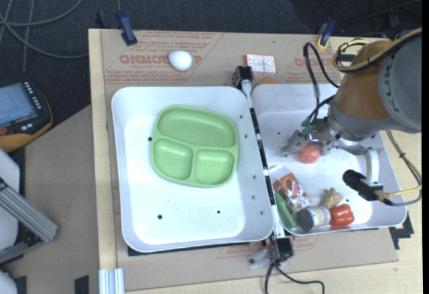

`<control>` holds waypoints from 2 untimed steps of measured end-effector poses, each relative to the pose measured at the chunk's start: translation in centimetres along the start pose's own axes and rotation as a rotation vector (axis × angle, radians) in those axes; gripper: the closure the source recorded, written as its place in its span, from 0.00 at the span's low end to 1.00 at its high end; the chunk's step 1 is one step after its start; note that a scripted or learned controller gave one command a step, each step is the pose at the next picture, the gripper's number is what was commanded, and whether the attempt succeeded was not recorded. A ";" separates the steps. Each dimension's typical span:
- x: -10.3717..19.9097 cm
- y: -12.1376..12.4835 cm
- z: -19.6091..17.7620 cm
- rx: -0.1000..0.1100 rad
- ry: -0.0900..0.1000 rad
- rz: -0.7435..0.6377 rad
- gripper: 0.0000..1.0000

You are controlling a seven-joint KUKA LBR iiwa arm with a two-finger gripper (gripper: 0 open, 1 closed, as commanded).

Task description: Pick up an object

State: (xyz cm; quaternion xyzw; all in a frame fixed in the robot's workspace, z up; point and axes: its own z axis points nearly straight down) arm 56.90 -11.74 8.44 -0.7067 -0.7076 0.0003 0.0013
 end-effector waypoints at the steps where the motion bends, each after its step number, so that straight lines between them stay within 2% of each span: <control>1: 0.0 0.1 -1.2 -0.005 -0.001 0.002 1.00; 2: 7.1 0.8 -10.1 -0.004 -0.001 -0.001 1.00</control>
